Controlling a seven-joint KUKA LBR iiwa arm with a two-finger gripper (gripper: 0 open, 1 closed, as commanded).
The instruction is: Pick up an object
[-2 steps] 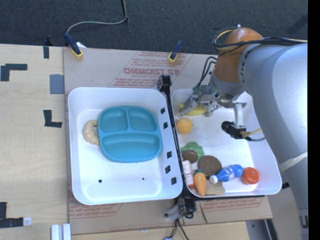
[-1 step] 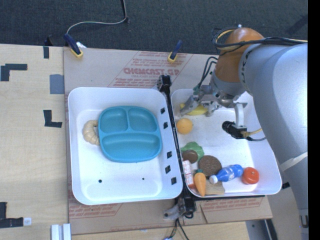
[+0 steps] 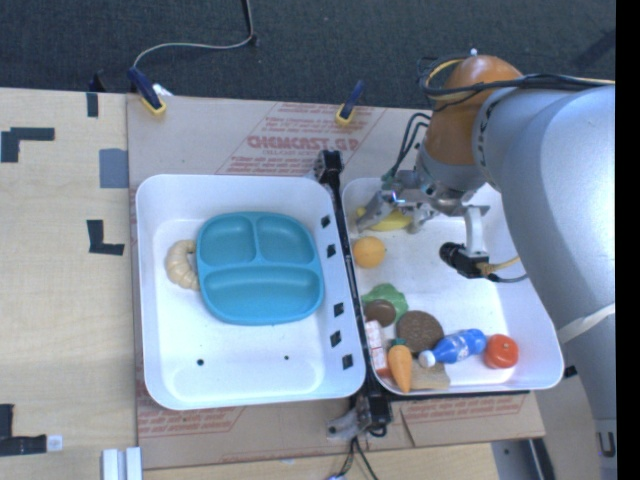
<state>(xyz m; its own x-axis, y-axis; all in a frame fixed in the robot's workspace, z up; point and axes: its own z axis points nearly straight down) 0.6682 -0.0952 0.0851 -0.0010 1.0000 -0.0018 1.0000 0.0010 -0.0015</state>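
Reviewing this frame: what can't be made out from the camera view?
- gripper: too small and cluttered with cables to tell its state; a yellow object beneath it is partly covered, so its identity and any contact are unclear.
- beige item: partly hidden behind the blue divided plate.
- Small items under the carrot by the bin wall: overlapped, too small to name.
- arm: cut off at the right edge.
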